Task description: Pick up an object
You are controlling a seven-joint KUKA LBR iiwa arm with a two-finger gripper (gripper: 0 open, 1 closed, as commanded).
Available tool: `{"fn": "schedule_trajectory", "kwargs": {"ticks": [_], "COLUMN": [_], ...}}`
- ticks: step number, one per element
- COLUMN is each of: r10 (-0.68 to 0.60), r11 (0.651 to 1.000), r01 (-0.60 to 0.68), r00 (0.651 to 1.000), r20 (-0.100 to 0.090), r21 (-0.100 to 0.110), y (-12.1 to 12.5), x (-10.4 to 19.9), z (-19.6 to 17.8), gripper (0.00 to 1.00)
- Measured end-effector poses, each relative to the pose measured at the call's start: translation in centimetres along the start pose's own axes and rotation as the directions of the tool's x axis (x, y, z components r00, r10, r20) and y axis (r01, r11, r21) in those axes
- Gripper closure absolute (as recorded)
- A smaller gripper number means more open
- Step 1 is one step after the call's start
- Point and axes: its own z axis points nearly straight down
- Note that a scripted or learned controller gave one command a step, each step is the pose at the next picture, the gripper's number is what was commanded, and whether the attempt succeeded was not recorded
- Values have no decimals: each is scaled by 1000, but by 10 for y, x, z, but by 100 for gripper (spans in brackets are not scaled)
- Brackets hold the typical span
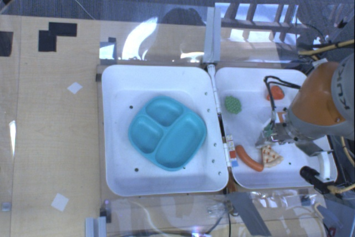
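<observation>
The right bin [249, 175] holds several toy foods. A green round piece [233, 104] lies near its left wall, and an orange-red piece [274, 94] sits at the back. A sausage [249, 157] lies near the front, with a pizza slice [271, 156] just to its right. My gripper [269, 137] hangs low over the bin, directly above the tip of the pizza slice. The arm's orange band [316, 98] rises behind it to the right. Nothing is visibly held.
A blue divided plate [167, 132] lies in the middle of the left bin [119, 175]. A black cable [277, 81] loops over the back of the right bin. A clear partition and metal frame [211, 41] stand behind the bins.
</observation>
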Motion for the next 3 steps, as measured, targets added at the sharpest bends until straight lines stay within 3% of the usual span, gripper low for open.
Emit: {"fn": "schedule_trajectory", "kwargs": {"ticks": [1,2,3], "r10": [-84,-153,-122], "r11": [996,988,993], "r01": [84,153,122], "r00": [996,988,993], "r20": [-8,-7,-8], "r21": [9,6,10], "y": [-20,-1,-16], "x": [-10,19,14], "z": [-3,-105,-76], "gripper": [100,100,100]}}
